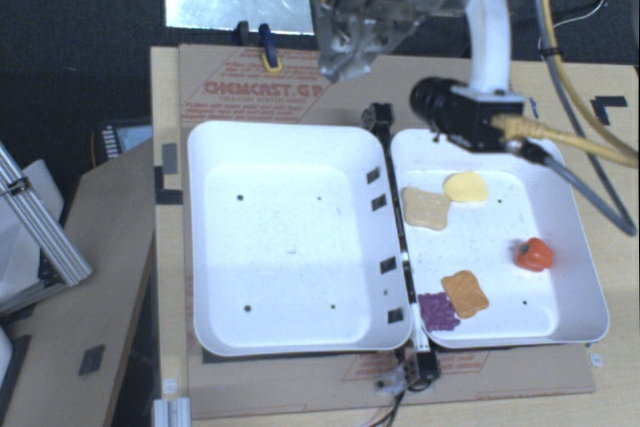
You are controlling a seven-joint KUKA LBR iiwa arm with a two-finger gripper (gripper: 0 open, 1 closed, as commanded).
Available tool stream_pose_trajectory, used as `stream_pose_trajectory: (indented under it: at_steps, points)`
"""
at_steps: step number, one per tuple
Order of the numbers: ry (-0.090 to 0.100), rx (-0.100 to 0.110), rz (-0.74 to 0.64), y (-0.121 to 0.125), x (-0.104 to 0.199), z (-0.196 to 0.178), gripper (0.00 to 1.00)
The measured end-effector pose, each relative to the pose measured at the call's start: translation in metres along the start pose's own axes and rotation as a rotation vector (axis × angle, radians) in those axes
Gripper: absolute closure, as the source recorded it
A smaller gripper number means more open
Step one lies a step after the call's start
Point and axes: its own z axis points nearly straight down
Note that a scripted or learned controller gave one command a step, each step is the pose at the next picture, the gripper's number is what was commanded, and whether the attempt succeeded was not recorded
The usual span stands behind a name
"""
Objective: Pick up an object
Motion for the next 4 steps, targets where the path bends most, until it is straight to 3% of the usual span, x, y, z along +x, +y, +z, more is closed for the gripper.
stream_pose_trajectory:
  at_steps: [4]
  points:
    - [0.005, -0.006, -0.009, 0.001, 0.001, -0.045, 1.0]
